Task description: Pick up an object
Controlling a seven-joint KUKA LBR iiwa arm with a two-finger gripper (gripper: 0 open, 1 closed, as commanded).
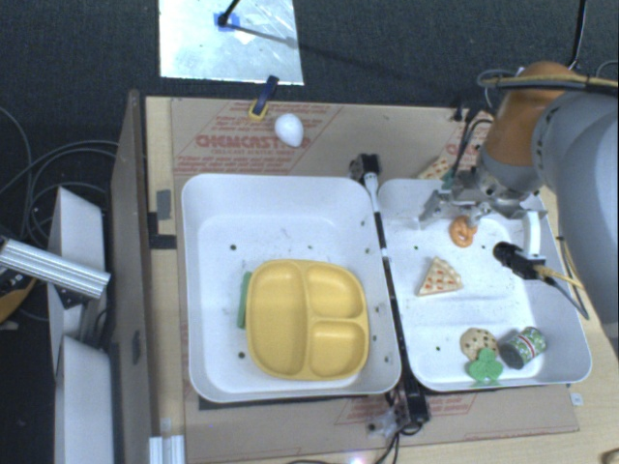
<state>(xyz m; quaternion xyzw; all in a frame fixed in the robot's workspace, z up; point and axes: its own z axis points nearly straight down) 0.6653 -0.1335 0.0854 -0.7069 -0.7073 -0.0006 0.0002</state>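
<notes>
Orange knot-shaped piece (pixel 463 231), one only, in the right bin (pixel 561 356), toward its far side; lies directly under the gripper (pixel 462 210), touching it or just short of it, too close to separate. Gripper low over that far part of the bin, at the end of the grey arm (pixel 580 153) with its orange band (pixel 517 124); open or closed, cannot tell, metal parts crowded together and blurred above the piece. Five loose things counted in the right bin, one of each: the orange piece, a pizza slice (pixel 440 277) near the middle, and along the near edge a round cookie (pixel 477 341), a green clover shape (pixel 485 367) against the cookie's near side, and a small can (pixel 524 346) just right of both. Pizza slice closest to the orange piece, yet apart from it. Two white bins in all, side by side, walls meeting along the middle. Left bin (pixel 222 211) with one yellow divided tray (pixel 308 317), three compartments, set toward the near side, and one green strip (pixel 245 298) showing at the tray's left edge. Beyond the left bin, on the cardboard (pixel 222 138), one white egg (pixel 288 129) and one blue-and-yellow clip (pixel 262 99) near it; farther back, one silver sheet (pixel 203 37)
</notes>
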